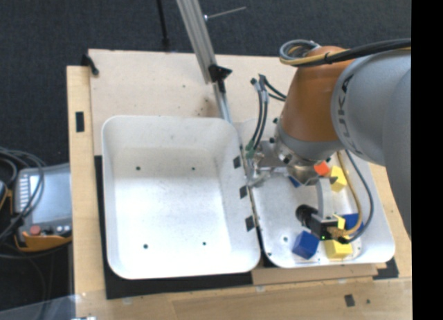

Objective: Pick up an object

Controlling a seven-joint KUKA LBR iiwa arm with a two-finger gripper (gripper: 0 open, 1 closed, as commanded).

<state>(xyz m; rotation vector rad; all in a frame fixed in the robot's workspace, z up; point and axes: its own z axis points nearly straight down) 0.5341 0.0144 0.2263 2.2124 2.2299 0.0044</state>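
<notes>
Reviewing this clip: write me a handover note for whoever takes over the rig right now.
Tool: low over the right bin, under the wrist. Open or shut cannot be told, and no object is seen held in it.
Things: blue block and yellow block at the lower end of the right bin in the view. A second yellow block and a small orange piece lie close beside the wrist.
Done: no pick confirmed.
Left: grasp one object and lift it clear.

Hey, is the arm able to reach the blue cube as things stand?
Probably yes. The blue cube lies uncovered near the front rim of the bin, a yellow block close beside it, and the arm hangs above that same bin.
</notes>
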